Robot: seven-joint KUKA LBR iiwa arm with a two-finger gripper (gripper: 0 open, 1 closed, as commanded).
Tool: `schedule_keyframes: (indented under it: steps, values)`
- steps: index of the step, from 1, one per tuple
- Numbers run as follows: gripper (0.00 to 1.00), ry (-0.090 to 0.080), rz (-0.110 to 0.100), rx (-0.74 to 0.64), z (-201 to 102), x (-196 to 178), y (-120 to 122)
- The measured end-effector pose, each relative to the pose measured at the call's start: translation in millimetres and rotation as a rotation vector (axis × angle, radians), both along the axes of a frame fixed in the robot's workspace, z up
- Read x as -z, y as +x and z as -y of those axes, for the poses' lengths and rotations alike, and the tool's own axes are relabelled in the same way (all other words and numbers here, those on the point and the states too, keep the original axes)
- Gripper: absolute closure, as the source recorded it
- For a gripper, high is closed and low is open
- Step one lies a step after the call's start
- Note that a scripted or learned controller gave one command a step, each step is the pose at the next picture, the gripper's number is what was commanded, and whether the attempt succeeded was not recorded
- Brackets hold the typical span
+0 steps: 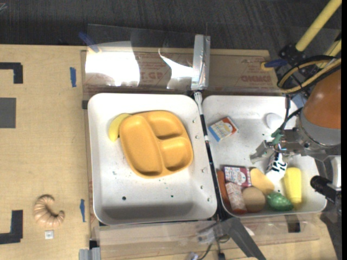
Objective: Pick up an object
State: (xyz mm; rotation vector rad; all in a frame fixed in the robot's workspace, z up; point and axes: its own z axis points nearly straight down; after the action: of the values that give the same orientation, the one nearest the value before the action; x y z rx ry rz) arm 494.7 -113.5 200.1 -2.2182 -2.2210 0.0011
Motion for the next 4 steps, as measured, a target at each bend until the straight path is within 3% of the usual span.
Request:
schedule_keyframes:
  steps: [1,2,3,4]
  values:
    - [0.0,0.0,-0.003,-0.027,-10,75,-17]
    - [0.0,-0.003,0.017,-0.169,-19,107,-11]
    - [1.0,-0.005,0.029,-0.169,-19,95,-7]
    - [1.0,0.0,0.01,-0.125,-74,-49,8]
